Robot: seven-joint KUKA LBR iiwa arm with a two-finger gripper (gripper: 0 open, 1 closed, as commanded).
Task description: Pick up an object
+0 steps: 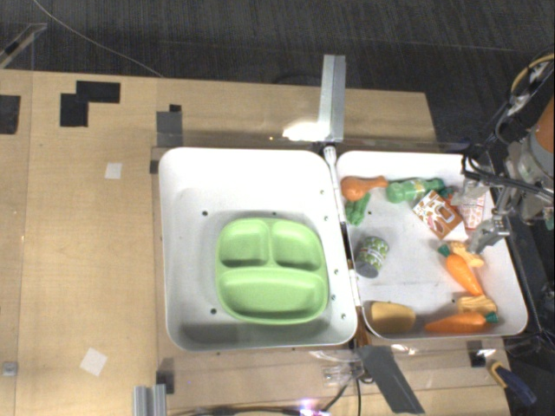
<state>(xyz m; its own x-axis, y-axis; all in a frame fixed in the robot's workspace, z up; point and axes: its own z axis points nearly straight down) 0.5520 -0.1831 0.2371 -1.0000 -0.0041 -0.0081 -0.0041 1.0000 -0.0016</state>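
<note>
The right bin (408, 271) holds several toy foods. An orange drumstick (361, 185) and a green vegetable (413, 189) lie at the back, and a red and white packet (438, 214) is right of them. A small can (372, 254) lies near the middle, and a carrot (462, 268) is on the right. At the front are a bread piece (392, 316) and a second carrot (458, 322). My gripper (482, 221) hangs over the bin's right side, between the packet and the first carrot. It is open, with nothing between its fingers.
The left bin (186, 232) holds a green divided plate (272, 269). A metal post (333, 102) stands behind the wall shared by the two bins. The arm (531, 150) comes in over the right bin's right rim.
</note>
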